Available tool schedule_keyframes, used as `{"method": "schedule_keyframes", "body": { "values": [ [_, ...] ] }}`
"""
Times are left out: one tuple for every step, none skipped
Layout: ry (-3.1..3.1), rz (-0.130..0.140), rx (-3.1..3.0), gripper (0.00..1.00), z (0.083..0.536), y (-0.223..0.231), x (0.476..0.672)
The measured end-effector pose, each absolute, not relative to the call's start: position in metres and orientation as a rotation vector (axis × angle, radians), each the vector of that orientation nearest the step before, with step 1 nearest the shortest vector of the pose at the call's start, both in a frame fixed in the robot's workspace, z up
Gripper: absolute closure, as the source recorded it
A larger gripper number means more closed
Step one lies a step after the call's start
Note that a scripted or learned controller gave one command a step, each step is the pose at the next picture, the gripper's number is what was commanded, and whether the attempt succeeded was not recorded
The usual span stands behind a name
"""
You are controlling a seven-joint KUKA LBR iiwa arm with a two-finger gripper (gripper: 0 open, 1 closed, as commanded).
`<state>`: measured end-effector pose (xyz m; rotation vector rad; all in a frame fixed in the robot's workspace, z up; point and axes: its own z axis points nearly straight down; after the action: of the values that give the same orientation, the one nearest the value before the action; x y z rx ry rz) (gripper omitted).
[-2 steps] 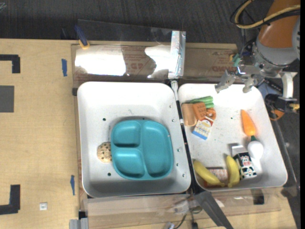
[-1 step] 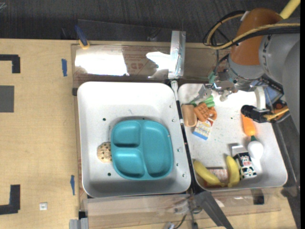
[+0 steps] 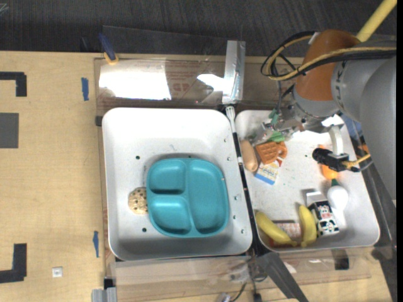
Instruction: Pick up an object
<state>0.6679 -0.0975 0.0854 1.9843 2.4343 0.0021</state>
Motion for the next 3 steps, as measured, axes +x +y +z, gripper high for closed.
{"method": "schedule_keyframes", "body": {
  "values": [
    [2.43, 0.01, 1.982, 1.0, 0.102, -0.097, 0.671],
    [2.388, 0.006, 2.038, 1.0, 0.186, -0.047, 0.608],
    [2.389, -0.004, 2.045, 0.0, 0.182, -0.049, 0.606]
  ]
}}
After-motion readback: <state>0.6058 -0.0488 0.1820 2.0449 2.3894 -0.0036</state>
